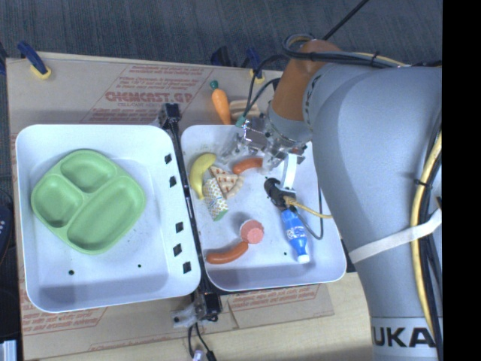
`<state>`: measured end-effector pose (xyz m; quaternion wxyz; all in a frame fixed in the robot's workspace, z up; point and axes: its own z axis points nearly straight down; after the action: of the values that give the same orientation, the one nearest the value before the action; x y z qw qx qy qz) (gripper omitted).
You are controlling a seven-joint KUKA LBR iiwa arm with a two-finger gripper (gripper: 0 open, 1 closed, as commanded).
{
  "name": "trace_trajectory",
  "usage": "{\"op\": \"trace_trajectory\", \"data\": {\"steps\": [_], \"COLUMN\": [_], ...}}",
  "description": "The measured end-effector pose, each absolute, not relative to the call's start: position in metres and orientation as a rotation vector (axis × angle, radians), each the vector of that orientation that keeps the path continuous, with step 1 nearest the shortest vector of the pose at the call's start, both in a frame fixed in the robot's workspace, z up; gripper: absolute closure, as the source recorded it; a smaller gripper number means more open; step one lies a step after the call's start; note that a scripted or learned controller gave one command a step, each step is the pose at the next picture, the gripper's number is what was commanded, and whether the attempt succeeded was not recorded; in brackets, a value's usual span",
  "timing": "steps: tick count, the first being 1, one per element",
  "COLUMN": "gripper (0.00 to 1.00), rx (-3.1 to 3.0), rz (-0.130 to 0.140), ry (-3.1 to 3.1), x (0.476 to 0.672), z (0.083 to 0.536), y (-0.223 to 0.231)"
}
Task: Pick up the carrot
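Dark grey carpet [113,10] covers the floor beyond the far edge of the counter. The counter [90,85] is topped with brown printed cardboard, with a blue clamp [34,59] at its far left corner.

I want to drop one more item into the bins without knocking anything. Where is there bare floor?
Left bin: bare along the near edge and right side, around the green plate. Right bin: a bare strip along the near edge, below the sausage and blue bottle. Its far half is crowded: banana, gripper.

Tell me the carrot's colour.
Orange with a green top, clear in the camera view: carrot.
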<state>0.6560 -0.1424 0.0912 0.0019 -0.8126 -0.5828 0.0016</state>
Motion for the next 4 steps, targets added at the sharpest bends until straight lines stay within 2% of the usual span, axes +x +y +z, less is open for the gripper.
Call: {"op": "trace_trajectory", "data": {"steps": [1,2,3,4], "gripper": [0.00,0.00,0.00,0.00], "rx": [-2.831,-2.964,-2.964,-3.120], "rz": [0.004,0.010,0.009,0.007], "ry": [-1.356,-1.021,-1.021,-0.348], "x": [0.656,0.654,0.654,0.649], "z": [0.168,0.091,0.091,0.192], "y": [-0.103,-0.139,-0.139,-0.081]}}
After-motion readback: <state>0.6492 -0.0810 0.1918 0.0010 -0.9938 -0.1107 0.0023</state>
